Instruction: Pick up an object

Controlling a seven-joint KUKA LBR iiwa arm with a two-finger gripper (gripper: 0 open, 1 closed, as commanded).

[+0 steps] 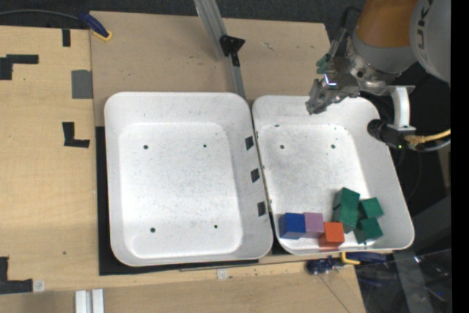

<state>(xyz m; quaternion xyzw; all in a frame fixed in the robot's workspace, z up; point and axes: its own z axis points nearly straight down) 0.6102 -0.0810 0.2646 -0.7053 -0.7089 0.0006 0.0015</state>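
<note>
Tool (320,100) above right bin (381,157), wooden bench (161,48)

The arm (410,4) is cut off by the top and right edges; the pincer (319,102) fingers are too small to read.

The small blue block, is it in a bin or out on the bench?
In: the small blue cube lies inside the right white bin, at its near edge beside a lilac block.

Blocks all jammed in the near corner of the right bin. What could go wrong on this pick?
1. The blue block, pink block and orange block touch, so a grab may push neighbours or lift two.
2. The green blocks sit by the right bin wall, which may block the gripper.
</note>
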